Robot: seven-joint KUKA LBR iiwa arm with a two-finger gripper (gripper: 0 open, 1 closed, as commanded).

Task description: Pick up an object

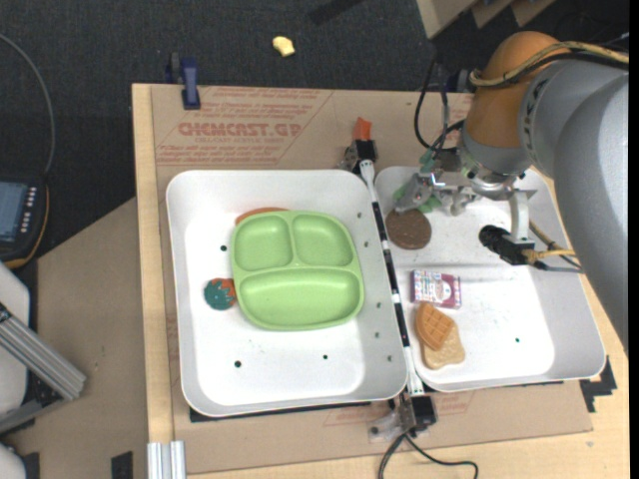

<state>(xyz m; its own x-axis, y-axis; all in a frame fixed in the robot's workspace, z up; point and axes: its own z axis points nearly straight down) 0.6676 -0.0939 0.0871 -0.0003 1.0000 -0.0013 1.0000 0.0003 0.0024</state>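
My gripper [444,196] hangs low over the far left corner of the right bin [519,362], on the grey arm with its orange band. Just in front of it, to its left, lies a brown round disc [408,230], close to the gripper; whether they touch I cannot tell. A small greenish bit [407,196] shows beside the gripper. Nearer the front lie a purple and white packet [435,287] and a tan waffle-like piece [439,334].
The left bin [200,367] holds a green divided plate [297,269], a small teal and orange thing [219,292] at the plate's left, and a reddish sliver [262,212] behind it. A blue clamp [186,80] and an orange clamp [361,133] stand on the bench's far side.
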